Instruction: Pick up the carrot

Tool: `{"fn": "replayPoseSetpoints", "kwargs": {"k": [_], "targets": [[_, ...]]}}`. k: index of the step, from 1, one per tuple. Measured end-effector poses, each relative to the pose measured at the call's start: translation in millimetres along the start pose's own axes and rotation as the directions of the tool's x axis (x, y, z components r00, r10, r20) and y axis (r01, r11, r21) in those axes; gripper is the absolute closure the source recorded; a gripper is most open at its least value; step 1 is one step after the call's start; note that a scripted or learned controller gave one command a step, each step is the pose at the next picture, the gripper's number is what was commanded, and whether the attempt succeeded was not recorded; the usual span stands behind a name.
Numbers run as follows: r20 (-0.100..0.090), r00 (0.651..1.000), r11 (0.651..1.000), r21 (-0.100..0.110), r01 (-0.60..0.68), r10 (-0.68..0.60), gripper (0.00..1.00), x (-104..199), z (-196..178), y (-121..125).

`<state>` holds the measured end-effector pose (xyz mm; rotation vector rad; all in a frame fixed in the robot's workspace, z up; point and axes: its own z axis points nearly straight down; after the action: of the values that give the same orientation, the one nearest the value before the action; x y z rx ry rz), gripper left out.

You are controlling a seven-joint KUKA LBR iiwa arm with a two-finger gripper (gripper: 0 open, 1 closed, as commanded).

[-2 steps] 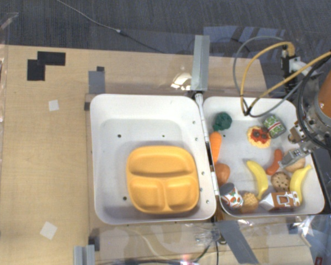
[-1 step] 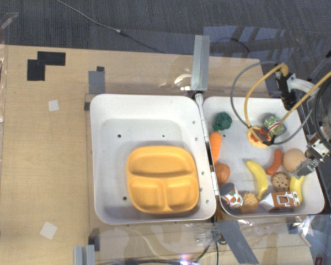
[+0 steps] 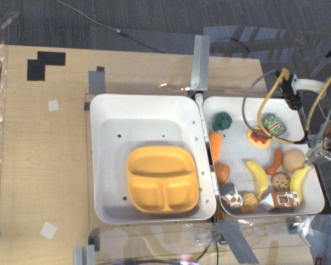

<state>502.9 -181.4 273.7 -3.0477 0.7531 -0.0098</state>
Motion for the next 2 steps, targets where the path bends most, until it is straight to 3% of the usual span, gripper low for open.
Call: {"fn": "replayPoseSetpoints", "kwargs": {"k": [1,2], "targets": [[-0.005,1.0,1.0,0.004,0.004,-0.004,1.0,1.4,-11.0,-2.7],[0.005,0.984,0.985,0.001,0.175,-0.175,1.0,5.9,56.2,24.1]]}}
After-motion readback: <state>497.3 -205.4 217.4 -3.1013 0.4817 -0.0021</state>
